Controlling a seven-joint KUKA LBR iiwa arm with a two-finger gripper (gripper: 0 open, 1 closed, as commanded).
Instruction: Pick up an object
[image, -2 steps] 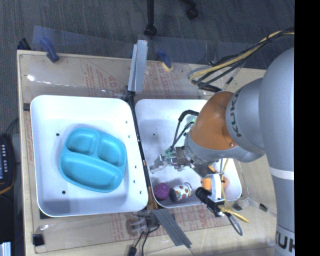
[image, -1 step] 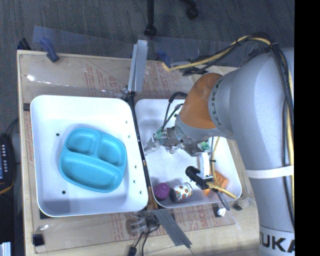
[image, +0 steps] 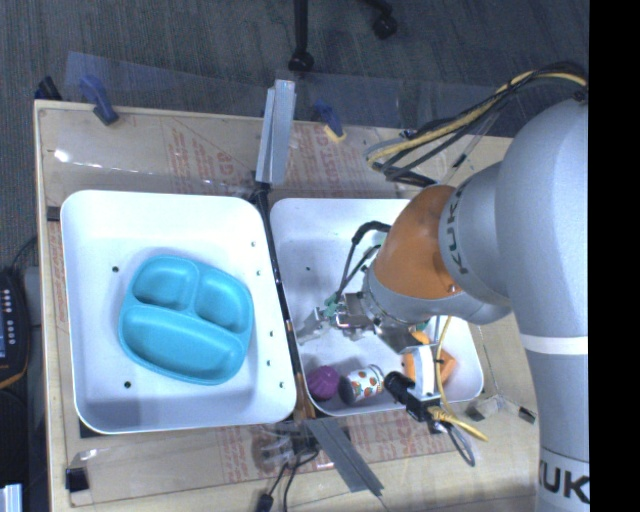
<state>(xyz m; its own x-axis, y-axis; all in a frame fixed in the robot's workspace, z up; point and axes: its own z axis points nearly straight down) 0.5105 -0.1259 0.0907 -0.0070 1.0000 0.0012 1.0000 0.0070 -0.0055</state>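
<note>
My gripper (image: 318, 322) hangs low over the left part of the right bin (image: 300, 235), close to its left wall. Just in front of it, at the bin's near edge, lie a purple ball-like object (image: 322, 380) and a small patterned can (image: 362, 384) on its side; they are beside each other and apart from the gripper. An orange object (image: 447, 366) shows at the bin's near right corner, partly hidden by the arm. Nothing can be seen in the gripper.
The left bin (image: 90, 225) holds a blue divided plate (image: 186, 318) in its middle. A grey clamp bar (image: 275, 130) stands at the far edge between the bins. The arm's orange band (image: 420, 250) covers much of the right bin.
</note>
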